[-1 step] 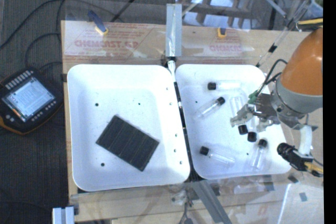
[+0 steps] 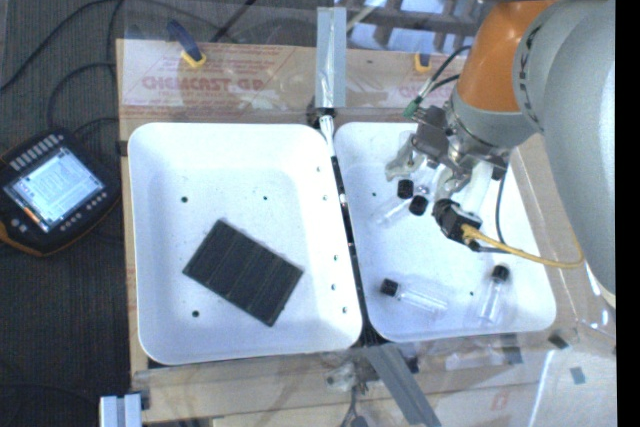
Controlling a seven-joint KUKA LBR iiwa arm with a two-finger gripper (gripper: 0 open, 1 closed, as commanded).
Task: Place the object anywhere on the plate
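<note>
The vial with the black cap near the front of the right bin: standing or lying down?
Lying down. The capped vial rests on its side on the right bin floor, its black cap pointing toward the left bin.

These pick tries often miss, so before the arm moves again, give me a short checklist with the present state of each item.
1. Plate lies flat in the left bin, nothing on it: ok.
2. Vials to pick lie in the right bin: one near the front, one at the front right, one under the gripper: ok.
3. Gripper is over the right bin: ok.
4. A vial between its fingers: cannot tell.
5. A vial on the plate: not ok.
</note>
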